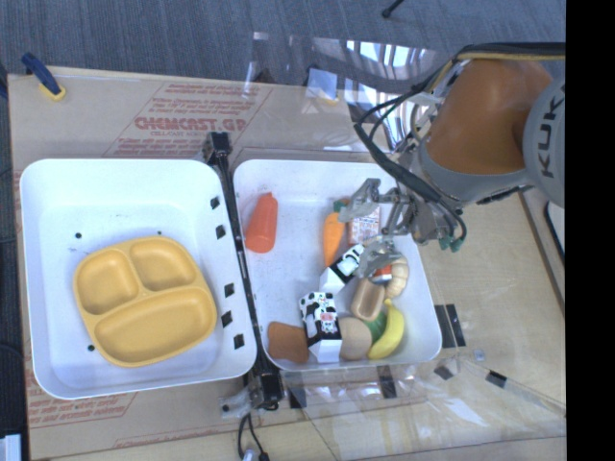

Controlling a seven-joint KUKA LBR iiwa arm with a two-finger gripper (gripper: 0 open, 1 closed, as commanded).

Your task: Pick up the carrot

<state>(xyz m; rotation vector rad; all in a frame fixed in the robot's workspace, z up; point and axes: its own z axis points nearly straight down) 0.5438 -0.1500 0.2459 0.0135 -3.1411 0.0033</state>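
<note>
1. A yellow three-compartment plate [144, 301] lies in the left bin [48, 190].
2. The right bin [288, 176] holds an orange cylinder-like toy [261, 223] near its left wall.
3. A banana [389, 332], a brown piece [287, 342] and a black-and-white cow-patterned block [319, 313] crowd its near side.

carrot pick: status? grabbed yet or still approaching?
Done: the arm has reached into the right bin, and the gripper hangs low just right of the carrot. In hand: nothing that I can see; the carrot lies on the bin floor, beside the gripper rather than between its fingers. Left: close on the carrot and lift it out of the toy pile.
</note>
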